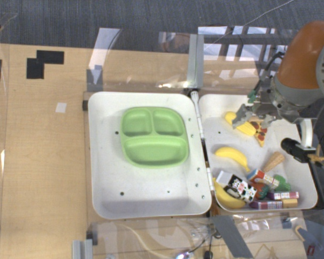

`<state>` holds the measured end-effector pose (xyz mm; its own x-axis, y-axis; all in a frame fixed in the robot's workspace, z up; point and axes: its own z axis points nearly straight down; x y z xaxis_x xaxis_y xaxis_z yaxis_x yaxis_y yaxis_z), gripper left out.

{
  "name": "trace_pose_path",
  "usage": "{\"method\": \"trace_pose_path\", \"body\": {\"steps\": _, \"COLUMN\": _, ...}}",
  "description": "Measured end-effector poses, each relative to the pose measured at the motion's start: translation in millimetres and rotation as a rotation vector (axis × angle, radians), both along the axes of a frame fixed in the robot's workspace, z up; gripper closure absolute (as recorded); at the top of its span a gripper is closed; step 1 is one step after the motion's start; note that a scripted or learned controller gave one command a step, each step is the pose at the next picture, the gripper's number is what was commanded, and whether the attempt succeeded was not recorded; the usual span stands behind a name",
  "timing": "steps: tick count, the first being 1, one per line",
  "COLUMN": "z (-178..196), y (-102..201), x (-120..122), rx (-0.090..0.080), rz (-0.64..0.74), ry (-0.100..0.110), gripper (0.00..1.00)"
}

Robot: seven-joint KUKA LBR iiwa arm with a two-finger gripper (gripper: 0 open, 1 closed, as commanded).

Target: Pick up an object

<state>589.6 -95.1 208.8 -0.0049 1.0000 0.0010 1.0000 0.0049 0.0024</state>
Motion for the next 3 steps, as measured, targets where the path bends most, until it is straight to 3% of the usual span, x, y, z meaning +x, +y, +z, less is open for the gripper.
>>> {"method": "trace_pose_path", "body": {"steps": 1, "z": -111, "y": -35, "x": 20, "rx": -0.001, "rz": 0.048, "ry": -0.001, "gripper": 0.00}}
{"method": "trace_pose_path", "body": {"steps": 2, "z": -99, "y": -34, "x": 22, "rx": 0.000, "rz": 0.047, "ry": -0.007, "gripper": 1.00}}
{"method": "trace_pose_path", "body": {"steps": 3, "z": 6, "y": 5, "x": 38, "rx": -0.001, "rz": -0.065, "ry": -0.004, "gripper": 1.00}}
